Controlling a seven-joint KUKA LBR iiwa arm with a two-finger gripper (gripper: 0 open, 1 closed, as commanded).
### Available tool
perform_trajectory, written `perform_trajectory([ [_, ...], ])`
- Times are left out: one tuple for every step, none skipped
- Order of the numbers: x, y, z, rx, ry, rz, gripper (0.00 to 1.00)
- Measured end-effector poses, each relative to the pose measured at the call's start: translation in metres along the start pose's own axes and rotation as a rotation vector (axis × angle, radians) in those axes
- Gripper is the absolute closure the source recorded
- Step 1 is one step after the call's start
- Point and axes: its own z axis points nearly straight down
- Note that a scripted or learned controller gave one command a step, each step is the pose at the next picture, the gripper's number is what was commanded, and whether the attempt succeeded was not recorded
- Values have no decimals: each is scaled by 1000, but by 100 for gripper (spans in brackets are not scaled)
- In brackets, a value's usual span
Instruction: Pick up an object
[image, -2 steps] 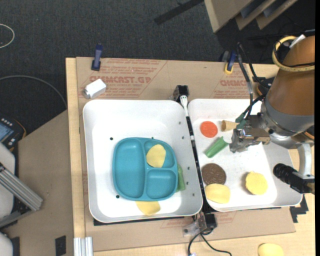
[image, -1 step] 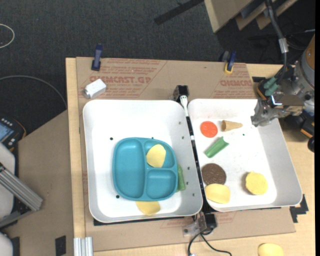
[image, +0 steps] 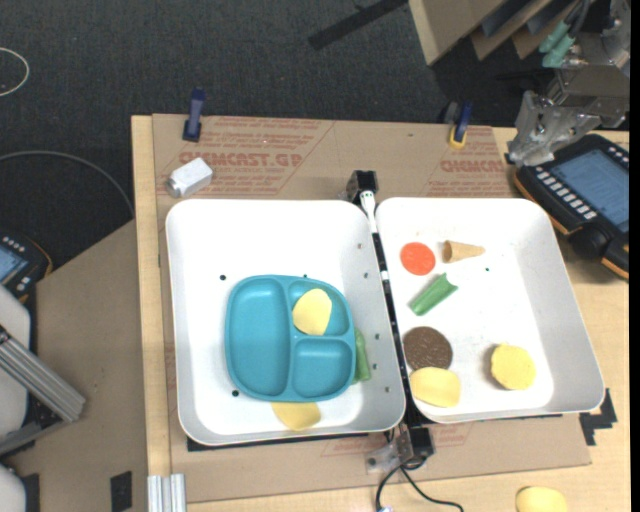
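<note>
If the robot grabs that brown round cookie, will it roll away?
Probably not: the brown cookie lies flat in the right bin, so it should slide rather than roll. It looks thin and stiff, so pinching its low edge may be tricky.

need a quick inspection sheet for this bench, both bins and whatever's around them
surface: cardboard-topped bench bearing left bin and right bin, side by side
job's things: teal tray with yellow piece in left bin; red disc, cone, green piece, brown disc in right bin
clutter: white block on the cardboard
hand: nothing seen
cables: black cable at front edge
surroundings: dark floor, pendant
</note>
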Motion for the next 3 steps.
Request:
perform_trajectory([
  [8, -41, 79, 27, 0, 5, 100],
  [-13, -45, 248, 37, -1, 9, 100],
  [-68, -47, 347, 30, 0, 13, 100],
])
